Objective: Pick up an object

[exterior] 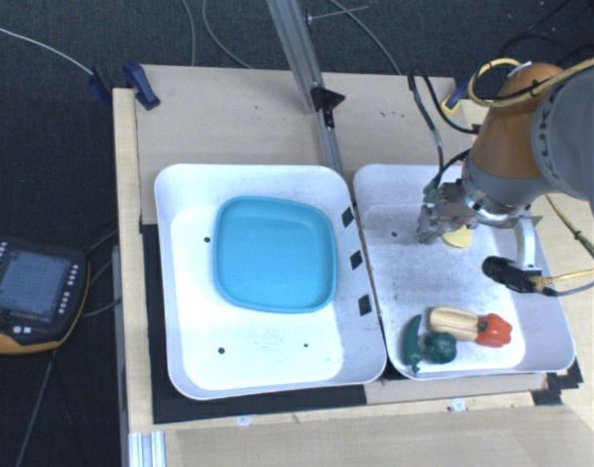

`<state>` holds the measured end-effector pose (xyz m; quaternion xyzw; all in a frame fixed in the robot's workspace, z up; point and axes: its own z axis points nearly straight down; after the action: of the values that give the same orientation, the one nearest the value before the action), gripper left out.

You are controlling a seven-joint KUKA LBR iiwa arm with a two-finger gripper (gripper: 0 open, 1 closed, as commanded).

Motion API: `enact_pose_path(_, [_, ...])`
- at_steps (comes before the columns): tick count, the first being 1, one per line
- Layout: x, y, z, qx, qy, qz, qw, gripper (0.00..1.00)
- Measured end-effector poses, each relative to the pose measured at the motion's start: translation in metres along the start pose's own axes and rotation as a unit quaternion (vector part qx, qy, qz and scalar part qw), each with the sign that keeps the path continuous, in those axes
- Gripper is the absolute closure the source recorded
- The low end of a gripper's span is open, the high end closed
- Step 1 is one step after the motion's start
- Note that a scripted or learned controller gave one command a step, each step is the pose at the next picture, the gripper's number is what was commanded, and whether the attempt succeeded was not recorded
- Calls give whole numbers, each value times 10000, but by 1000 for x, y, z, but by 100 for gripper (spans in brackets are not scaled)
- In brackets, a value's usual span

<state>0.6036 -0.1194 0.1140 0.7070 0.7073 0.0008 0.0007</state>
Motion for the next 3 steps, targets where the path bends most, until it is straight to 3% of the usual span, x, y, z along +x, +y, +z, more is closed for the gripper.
enact_pose_path(3, [-3,-6,-174,-21,-5,2,10000,100])
